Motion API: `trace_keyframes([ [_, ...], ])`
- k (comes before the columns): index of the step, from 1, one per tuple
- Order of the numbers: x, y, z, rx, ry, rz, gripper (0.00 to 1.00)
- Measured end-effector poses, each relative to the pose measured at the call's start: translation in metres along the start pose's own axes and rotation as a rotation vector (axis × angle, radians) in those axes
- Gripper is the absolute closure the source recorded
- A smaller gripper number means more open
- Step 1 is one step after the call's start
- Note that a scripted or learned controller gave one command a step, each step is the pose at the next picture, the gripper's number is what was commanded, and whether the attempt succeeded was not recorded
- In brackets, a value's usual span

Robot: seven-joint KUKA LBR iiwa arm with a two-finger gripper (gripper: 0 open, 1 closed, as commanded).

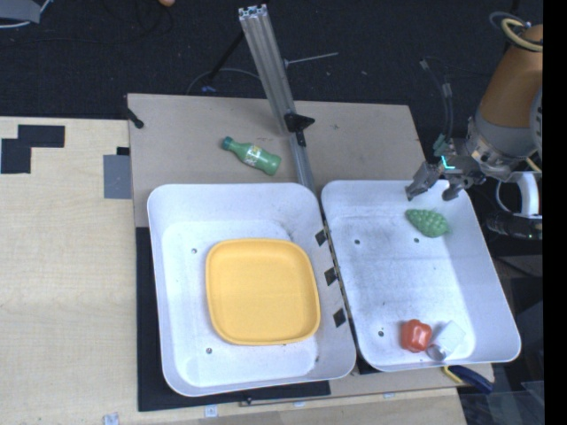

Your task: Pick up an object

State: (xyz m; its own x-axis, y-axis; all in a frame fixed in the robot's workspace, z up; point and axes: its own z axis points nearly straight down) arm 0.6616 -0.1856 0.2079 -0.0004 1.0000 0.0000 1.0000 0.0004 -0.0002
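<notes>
In the camera view, the gripper hovers at the right bin's one o'clock rim, jaws spread and empty. Just below it, at five o'clock, lies the green bumpy object, untouched. Nothing is lifted yet; descent, grasp and lift remain.

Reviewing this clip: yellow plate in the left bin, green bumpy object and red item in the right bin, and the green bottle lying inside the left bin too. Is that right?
Not quite. The green bottle lies on the bench board behind the left bin, outside it, as the camera view shows. The rest holds: the yellow plate is in the left bin, and the green bumpy object and red item are in the right bin.
</notes>
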Motion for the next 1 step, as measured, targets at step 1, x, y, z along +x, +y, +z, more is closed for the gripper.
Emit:
trace_keyframes([
  [1,0.0,0.0,0.0,0.0,0.0,0.0,0.0],
])
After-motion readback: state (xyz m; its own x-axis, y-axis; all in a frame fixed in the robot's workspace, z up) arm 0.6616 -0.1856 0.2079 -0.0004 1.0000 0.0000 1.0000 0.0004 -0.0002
